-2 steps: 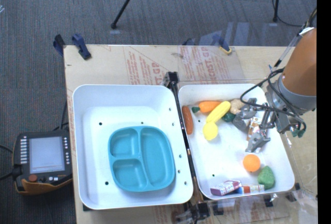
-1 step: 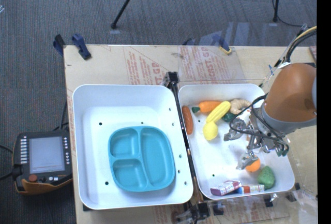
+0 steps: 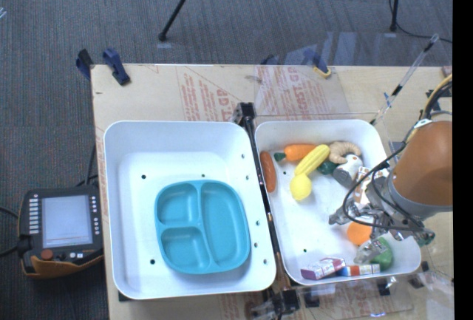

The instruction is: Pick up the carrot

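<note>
The carrot (image 3: 301,152) lies in the right bin (image 3: 295,252) near its far wall. It is orange, with a small green top pointing left. A yellow banana (image 3: 310,169) leans against its near side. My gripper (image 3: 363,212) hangs over the right part of that bin, well to the right of the carrot and nearer the front. It sits just above an orange ball (image 3: 359,234). Nothing from the carrot's spot is in it. The arm's orange band (image 3: 434,163) covers the bin's right edge.
The right bin also holds a reddish sausage (image 3: 267,171) by the left wall, a tan lumpy piece (image 3: 344,150), a grey item (image 3: 344,175), a green item (image 3: 384,258) and a red-white box (image 3: 325,267). A blue divided plate (image 3: 201,226) lies in the left bin (image 3: 122,163).
</note>
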